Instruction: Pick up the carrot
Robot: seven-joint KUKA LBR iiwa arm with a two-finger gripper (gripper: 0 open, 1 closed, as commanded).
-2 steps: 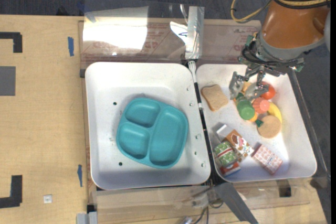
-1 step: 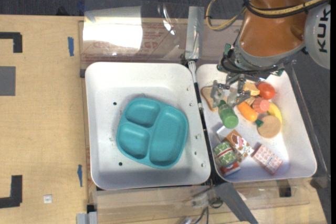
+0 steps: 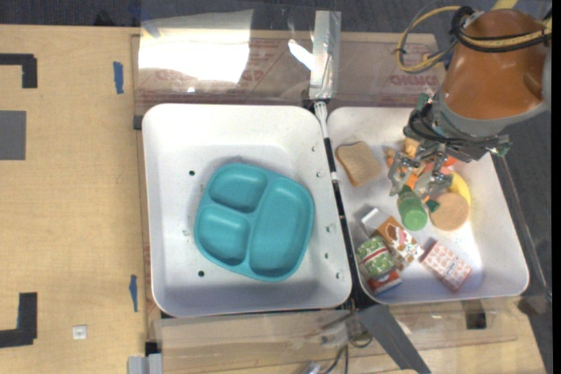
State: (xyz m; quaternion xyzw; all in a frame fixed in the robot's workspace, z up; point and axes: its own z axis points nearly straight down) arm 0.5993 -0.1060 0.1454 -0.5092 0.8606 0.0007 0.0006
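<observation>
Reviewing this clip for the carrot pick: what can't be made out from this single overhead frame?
- Gripper, camera view: its fingers blur into the clutter beneath, so their state is unreadable.
- Carrot: orange bits near the gripper are too small and partly covered by it to identify with confidence.
- Green item and round tan item: too small to name.
- Right bin: its upper right part is covered by the arm.

Two shallow white bins sit side by side on a wooden bench [image 3: 61,215]. The left bin [image 3: 166,144] holds a teal plate [image 3: 254,222] with three compartments, lying near its middle. The right bin [image 3: 504,271] holds a slice of bread [image 3: 357,161] near its upper left, a green cylinder [image 3: 412,213], a tan round disc [image 3: 450,211] just beside it, and several small printed boxes [image 3: 390,250] along the lower part, one pink box [image 3: 447,264] at the right.
</observation>
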